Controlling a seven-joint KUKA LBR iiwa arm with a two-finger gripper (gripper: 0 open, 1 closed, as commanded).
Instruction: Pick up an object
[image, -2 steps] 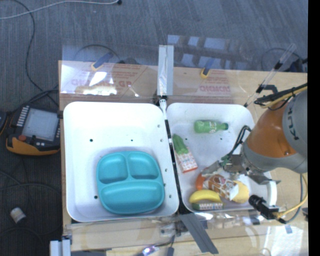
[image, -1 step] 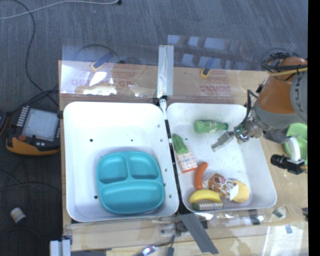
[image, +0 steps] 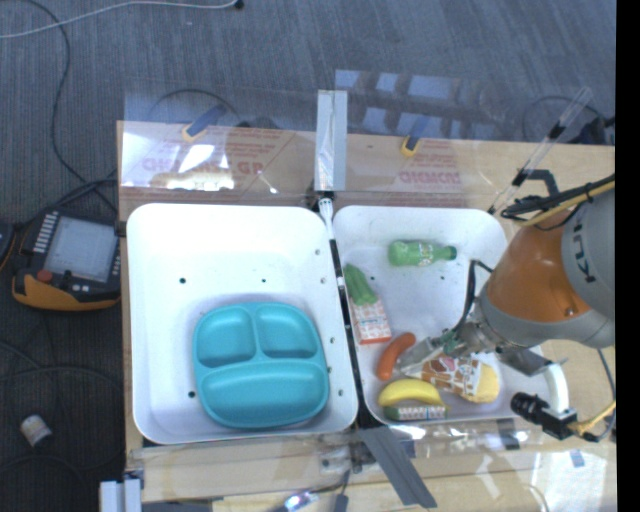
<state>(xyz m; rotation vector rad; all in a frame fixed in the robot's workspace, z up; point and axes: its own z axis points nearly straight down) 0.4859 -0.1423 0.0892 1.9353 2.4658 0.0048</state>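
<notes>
- Pizza slice (image: 462, 374) is lying at five o'clock in the right bin (image: 490, 235), banana (image: 410, 392) touching.
- Pincer (image: 462, 342) is hovering above; grip state unclear.
- Descending straight should be avoiding the hotdog (image: 395, 354).

I count two white bins (image: 150, 300), one blue tray (image: 260, 362), one green bottle (image: 420, 253), one banana (image: 410, 392), one sausage (image: 396, 353) and one carton (image: 371, 322).

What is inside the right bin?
The right bin holds a green bottle, a sausage, a banana and a pizza slice. The arm covers its right edge.
</notes>
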